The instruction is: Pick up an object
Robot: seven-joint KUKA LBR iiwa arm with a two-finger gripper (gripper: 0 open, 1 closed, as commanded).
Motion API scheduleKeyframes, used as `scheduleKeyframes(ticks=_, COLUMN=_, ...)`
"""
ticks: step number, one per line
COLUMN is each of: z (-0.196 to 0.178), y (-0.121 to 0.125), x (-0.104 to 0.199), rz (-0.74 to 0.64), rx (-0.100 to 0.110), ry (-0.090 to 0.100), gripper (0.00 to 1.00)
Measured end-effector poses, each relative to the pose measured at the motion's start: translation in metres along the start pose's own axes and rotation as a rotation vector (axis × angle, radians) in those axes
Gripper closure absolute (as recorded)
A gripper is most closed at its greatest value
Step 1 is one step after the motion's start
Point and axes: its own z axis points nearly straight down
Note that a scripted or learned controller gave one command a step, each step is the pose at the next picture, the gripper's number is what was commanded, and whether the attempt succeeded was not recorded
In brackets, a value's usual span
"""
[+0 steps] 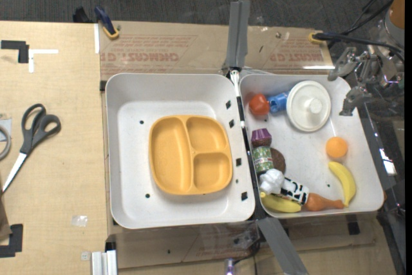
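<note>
The right bin (pixel 368 138) holds several small objects: a white round dish (pixel 309 106), a red ball (pixel 258 105), a blue piece (pixel 278 102), an orange ball (pixel 336 147), a yellow banana (pixel 344 182), a second banana (pixel 280 204), a carrot (pixel 325 203), a purple-capped green bottle (pixel 262 152) and a white and black toy (pixel 284 185). My gripper (pixel 346 88) hangs over the bin's far right corner, just right of the white dish. It is open, with nothing between its fingers.
A yellow divided plate (pixel 191 154) lies in the left bin (pixel 122 138). Scissors (pixel 32 132) rest on the wooden bench at the left. Cardboard (pixel 167 55) lines the back. A grey bar (pixel 238 35) runs between the bins at the far side.
</note>
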Motion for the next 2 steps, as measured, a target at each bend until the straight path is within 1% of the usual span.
scheduleKeyframes(ticks=1, z=0.151, y=-0.033, x=0.020, rz=-0.113, rx=0.003, ry=-0.003, gripper=0.00)
scheduleKeyframes(ticks=2, z=0.177, y=-0.040, x=0.079, rz=-0.344, rx=0.001, ry=-0.001, gripper=0.00)
